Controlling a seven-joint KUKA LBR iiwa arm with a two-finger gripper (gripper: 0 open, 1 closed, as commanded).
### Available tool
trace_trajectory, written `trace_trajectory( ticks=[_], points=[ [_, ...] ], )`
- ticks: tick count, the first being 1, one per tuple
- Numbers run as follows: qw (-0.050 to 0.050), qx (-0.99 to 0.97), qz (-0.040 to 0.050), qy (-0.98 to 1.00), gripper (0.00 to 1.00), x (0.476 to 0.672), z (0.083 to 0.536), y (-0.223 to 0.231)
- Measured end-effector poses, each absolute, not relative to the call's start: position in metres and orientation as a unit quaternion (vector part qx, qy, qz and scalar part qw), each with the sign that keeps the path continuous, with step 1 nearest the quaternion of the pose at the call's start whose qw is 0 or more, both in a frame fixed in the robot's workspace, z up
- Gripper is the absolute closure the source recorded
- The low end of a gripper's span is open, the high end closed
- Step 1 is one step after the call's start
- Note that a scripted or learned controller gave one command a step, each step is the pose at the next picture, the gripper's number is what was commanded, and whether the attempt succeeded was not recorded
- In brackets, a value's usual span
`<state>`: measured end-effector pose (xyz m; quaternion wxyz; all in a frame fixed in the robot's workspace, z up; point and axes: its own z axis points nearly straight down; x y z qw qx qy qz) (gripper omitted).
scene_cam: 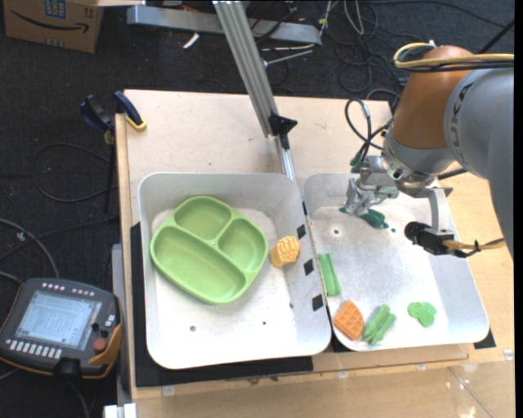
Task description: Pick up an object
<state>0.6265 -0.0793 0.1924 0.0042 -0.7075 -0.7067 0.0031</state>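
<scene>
gripper (pixel 362 204) low over right bin (pixel 458 286), far end | fingers: cannot tell open or closed | dark green object (pixel 375 218) just beside them | cardboard box (pixel 53 20) print unreadable

A robotics lab: a bench (pixel 204 122) on dark carpet, loose cables (pixel 343 49) behind it, a control pendant (pixel 57 322) and a cardboard box (pixel 53 23).

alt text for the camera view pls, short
The gripper hangs low over the right bin, by a dark green item; an orange waffle piece and green toys lie near its front. The left bin holds a green divided plate and corn.
</scene>
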Motion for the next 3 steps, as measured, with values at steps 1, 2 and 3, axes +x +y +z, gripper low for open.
trace_trajectory(
  ticks=[1,2,3],
  points=[
    [-0.001,-0.704,-0.0021,-0.71,1.0,0.669,0.195,-0.021],
    [0.002,-0.705,0.0008,-0.709,1.0,0.629,0.195,0.02],
    [0.0,-0.707,0.0,-0.707,1.0,0.633,0.195,0.008]
  ],
)
